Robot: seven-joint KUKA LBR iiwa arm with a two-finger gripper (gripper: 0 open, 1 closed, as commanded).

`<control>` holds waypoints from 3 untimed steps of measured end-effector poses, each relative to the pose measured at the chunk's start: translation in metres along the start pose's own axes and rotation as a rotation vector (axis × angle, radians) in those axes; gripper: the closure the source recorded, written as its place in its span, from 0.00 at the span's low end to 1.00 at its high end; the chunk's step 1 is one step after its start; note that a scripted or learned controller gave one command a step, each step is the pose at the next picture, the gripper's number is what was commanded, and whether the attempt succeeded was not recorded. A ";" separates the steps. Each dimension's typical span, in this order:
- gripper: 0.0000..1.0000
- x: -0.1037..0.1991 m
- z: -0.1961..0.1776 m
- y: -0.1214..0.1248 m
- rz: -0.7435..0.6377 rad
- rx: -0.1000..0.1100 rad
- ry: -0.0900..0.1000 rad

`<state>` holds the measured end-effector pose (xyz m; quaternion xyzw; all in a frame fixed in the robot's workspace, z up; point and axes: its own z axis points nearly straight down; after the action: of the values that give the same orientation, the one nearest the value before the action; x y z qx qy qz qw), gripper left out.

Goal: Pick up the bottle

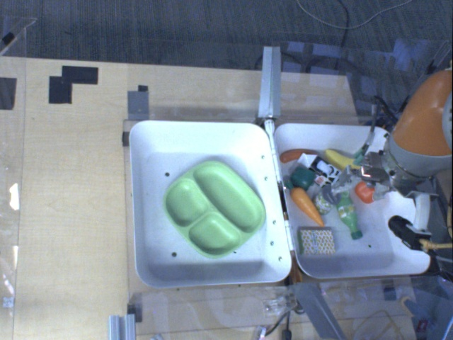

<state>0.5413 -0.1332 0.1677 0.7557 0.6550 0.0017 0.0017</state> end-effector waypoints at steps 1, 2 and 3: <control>0.00 -0.022 0.032 0.006 -0.135 -0.034 -0.003; 0.00 -0.021 0.035 0.004 -0.142 -0.045 -0.004; 0.00 -0.022 0.037 0.004 -0.163 -0.053 -0.003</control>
<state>0.5425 -0.1559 0.1308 0.6994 0.7141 0.0176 0.0227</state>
